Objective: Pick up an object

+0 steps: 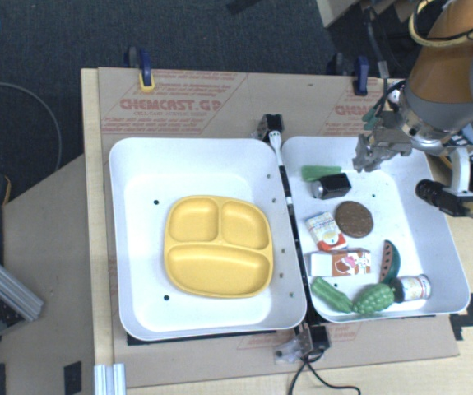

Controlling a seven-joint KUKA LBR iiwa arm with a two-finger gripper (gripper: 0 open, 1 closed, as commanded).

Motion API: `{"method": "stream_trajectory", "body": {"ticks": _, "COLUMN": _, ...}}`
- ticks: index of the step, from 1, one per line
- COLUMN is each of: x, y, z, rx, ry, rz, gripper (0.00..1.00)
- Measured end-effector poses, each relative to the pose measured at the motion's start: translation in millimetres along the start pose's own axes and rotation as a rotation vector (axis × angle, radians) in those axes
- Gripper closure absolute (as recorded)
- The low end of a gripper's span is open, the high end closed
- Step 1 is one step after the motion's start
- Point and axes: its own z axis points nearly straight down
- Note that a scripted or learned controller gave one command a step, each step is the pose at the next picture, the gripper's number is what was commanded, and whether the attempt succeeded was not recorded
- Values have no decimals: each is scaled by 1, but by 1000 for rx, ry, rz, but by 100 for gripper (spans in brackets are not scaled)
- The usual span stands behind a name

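My gripper (369,156) hangs over the far part of the right bin (446,249), near its back wall. Just to its left lie a flat green piece (321,172) and a small black-and-silver cylinder (332,187). A brown round disc (354,219) sits in the bin's middle, below the gripper. Nearer the front are a small red-and-white packet (325,230), a white box with red print (340,263), a watermelon slice (389,259), a green pickle (331,295), a bumpy green fruit (373,298) and a small jar (413,288).
The left bin (133,220) holds a yellow divided plate (218,246). A black divider (284,188) runs between the two bins. Blue clamps (145,66) grip the board's far edge.
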Motion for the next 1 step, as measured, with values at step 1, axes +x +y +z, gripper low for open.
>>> {"method": "stream_trajectory", "body": {"ticks": 1, "x": 0, "y": 1, "z": -10, "rx": -3, "ry": -1, "rz": 0, "gripper": 100}}
